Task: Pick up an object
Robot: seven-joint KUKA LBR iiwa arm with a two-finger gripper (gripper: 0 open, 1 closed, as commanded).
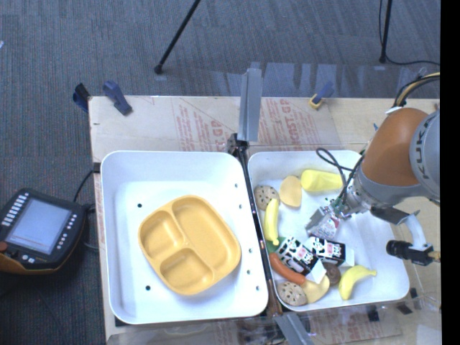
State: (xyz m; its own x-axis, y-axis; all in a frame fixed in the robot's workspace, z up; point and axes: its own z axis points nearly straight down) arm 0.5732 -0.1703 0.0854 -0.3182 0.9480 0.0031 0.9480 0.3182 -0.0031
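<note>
- Camera view placed the candidate objects in the right bin [374, 282]: a black-and-white patterned box [295, 250] lay near the bin's middle, with a second patterned box [328, 249] just beside it on the right.
- Around those lay a yellow banana [272, 220] along the left wall, a pale round slice [291, 190] and a yellow lemon-shaped piece [321, 180] toward the far side, and a speckled cookie [265, 195] near the far-left corner.
- At the near edge lay a second banana [353, 278], an orange carrot-like piece [284, 269] and another cookie [292, 292].
- All of these rested on the bin floor; none was raised. In my judgement no object had yet been picked.
- The gripper [327, 223] was low inside the right bin, just above and beside the second patterned box, close to the bin's centre.
- Its metal tip was small and blurred against the white floor; whether it was spread or closed could not be told, and nothing could be seen held in it.
- The arm [394, 157] reached in from the right, its orange band over the bin's far-right part.
- The left bin [122, 192] held a yellow divided tray [188, 244], untouched and well apart from the gripper.
- Judged status: approach made, grasp and lift outstanding.
</note>
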